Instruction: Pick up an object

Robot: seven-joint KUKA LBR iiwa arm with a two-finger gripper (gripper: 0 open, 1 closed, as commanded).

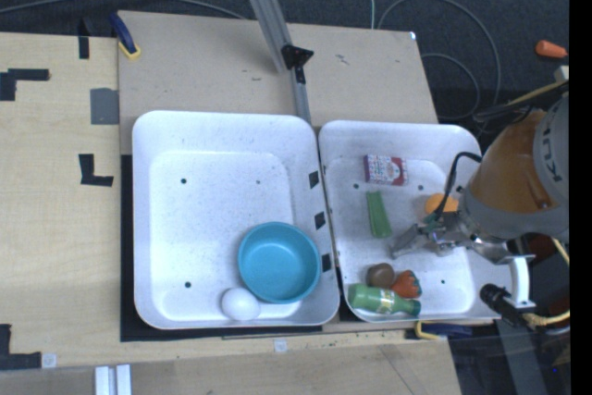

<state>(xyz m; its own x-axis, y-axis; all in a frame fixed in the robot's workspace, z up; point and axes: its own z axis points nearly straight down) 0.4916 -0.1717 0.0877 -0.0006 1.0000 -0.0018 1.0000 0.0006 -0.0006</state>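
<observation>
Two white bins sit side by side. The gripper hangs low in the right bin, fingers apart, empty, between a flat green bar and a brown lump. A glossy blue bowl and white ball occupy the left bin.

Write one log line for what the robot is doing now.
arm: over right white bin | gripper: beside green block | holding: unclear

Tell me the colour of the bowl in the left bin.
The bowl is light blue, seen clearly in the camera view.
</observation>
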